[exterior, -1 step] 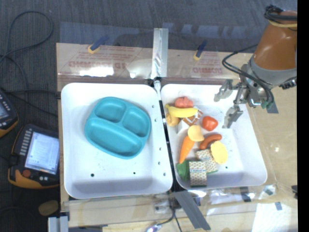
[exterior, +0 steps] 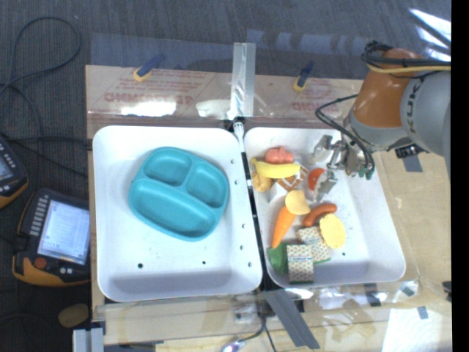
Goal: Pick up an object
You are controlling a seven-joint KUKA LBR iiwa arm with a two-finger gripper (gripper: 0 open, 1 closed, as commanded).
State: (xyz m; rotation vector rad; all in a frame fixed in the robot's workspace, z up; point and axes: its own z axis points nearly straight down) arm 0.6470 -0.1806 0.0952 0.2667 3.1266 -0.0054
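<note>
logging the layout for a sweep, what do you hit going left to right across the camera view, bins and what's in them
left white bin → blue divided plate → right white bin → banana → carrot → yellow round piece → tool → orange band of the arm

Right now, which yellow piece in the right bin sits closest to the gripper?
The yellow banana, lying across the bin's upper left, level with the gripper. The two rounder yellow pieces sit lower, toward the bin's front.
</note>
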